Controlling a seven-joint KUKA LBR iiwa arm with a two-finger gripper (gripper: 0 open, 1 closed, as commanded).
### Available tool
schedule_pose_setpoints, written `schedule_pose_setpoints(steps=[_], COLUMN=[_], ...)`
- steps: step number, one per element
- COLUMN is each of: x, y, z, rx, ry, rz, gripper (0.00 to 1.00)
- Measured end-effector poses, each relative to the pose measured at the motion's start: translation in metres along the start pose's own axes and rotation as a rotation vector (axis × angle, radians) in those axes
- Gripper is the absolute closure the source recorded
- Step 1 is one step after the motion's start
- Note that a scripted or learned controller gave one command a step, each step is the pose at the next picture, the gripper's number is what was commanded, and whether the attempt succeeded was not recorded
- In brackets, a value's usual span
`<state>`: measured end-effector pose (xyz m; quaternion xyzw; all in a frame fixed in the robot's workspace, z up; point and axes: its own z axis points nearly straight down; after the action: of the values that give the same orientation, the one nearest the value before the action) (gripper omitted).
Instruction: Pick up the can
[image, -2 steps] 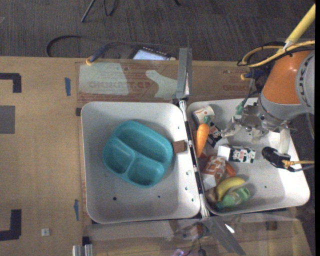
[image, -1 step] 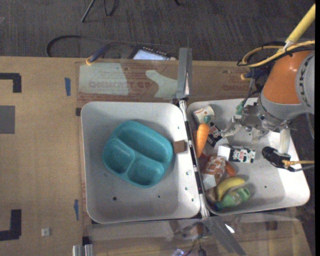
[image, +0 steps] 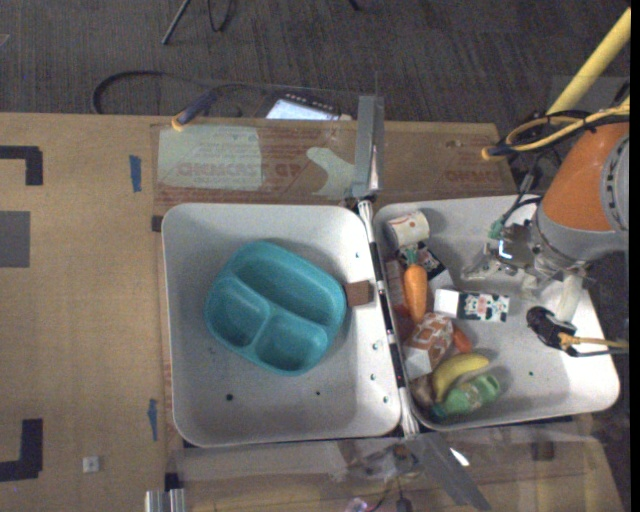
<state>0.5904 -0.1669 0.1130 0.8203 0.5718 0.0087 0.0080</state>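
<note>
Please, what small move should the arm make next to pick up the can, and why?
Probably move the gripper toward the left, to the far left corner of the right bin. The can lies there on its side, next to the carrot, while the gripper is apart from it, above the bin's middle near the small carton.

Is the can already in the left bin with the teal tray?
No, the can lies in the right bin, at its top-left corner near the carrot.
</note>
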Motion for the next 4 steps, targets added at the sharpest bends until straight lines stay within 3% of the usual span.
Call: schedule_pose_setpoints(steps=[1,2,3,4], x=[0.017,0.046,0.046,0.022], y=[-0.014,-0.031,-0.03,-0.097], z=[0.008,-0.015,-0.025,-0.042], rx=[-0.025,0.02,0.02,0.025], ry=[-0.004,-0.008,-0.01,-0.011], rz=[0.068,0.292,0.289,0.442], gripper=[0.0,0.0,1.0,1.0])
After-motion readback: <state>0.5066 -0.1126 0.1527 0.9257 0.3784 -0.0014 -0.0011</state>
